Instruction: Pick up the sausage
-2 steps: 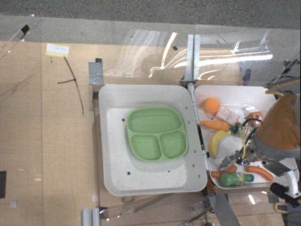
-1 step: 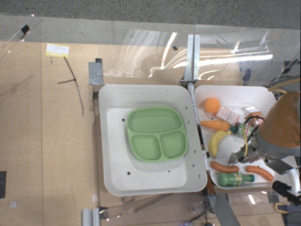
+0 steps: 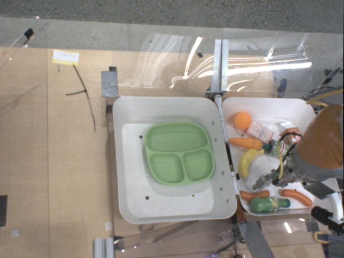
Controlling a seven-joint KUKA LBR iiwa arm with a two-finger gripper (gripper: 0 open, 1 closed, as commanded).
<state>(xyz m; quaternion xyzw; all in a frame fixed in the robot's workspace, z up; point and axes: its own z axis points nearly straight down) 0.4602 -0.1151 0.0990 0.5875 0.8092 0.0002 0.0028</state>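
Sausage lying in the near right corner of the right bin, orange-red, slanting, untouched. Just left of it, a green bottle on its side with a second reddish sausage-like piece above its left end. Tool hovering just left of and beyond the sausage, over bare bin floor, fingers apparently spread, nothing between them. Grey arm with orange band reaching in from the right, covering that side of the bin. Farther back: yellow banana, carrot, orange ball, small pink-and-white packet. In the left bin, a green divided plate with three compartments, sitting near the middle. Wooden surface to the left, carrying a thin dark cable and a yellow label.
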